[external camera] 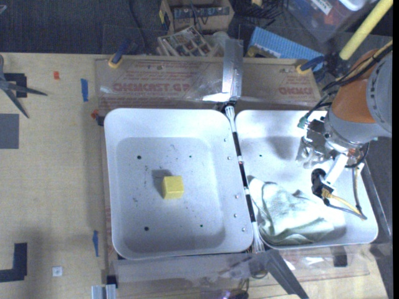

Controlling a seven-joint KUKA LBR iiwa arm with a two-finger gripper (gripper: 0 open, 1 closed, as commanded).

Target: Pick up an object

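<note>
— Gripper [307,153] first: where does it sit?
— Over the right bin [274,124], above its far half. It hangs at the end of the grey arm [386,92], which comes in from the right with its orange band [352,108] above the wrist. Whether it is spread or closed I cannot tell from this angle.
— And nearest the camera?
— A crumpled pale cloth [290,215], bunched into the near part of the right bin, up against the wall next to the left bin. It lies nearer than the gripper and apart from it.
— What about the left bin [118,136]?
— One small yellow block [173,187] rests on its floor, roughly in the middle. It is well apart from the gripper, with the bins' meeting walls between them. Dark specks dot the floor around it.
— Further back?
— Beyond both bins a clear plastic sheet with red lettering [156,87] lies on the wooden bench [50,167]. A metal strip [232,73] runs back from where the bins meet. Past the bench edge there are cables and a blue box [274,45].
</note>
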